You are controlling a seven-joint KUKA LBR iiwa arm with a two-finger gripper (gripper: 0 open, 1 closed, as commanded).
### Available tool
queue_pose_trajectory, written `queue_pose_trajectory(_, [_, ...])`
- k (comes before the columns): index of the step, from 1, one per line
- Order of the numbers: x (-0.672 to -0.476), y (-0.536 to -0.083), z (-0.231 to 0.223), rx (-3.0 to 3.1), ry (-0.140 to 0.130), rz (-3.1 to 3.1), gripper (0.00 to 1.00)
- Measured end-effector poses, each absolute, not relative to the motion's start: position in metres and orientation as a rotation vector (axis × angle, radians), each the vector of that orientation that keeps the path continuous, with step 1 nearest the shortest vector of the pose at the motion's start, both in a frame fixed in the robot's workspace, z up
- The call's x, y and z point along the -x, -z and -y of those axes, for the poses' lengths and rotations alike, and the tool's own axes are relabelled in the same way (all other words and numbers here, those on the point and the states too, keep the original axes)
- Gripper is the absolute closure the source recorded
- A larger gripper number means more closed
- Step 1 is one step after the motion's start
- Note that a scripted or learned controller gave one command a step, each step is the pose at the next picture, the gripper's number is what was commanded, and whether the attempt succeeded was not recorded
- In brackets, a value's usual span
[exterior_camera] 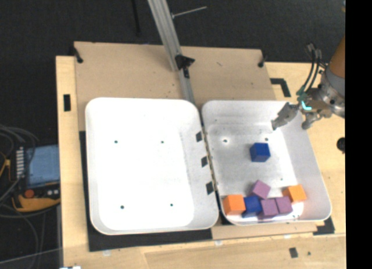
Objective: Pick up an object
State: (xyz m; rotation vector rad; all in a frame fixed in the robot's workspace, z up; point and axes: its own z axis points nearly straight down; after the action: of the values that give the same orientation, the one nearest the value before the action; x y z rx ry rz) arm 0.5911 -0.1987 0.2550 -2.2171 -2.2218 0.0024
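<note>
Hovering over right bin's [302, 146] far rim, gripper [295, 117] w/ fingers spread apart, nothing btwn them; blue cube [260, 151] sits just below-left, apart.

One fixed camera looks down at a slant on both bins [145, 108].

Blocks [264, 201] in right bin [232, 122], near front; left bin [145, 163] beside it
</note>
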Motion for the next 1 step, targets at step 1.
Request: queue_pose_trajectory(1, [-0.5918, -0.2575, 0.1989, 2.218, -0.001, 2.227, 0.00])
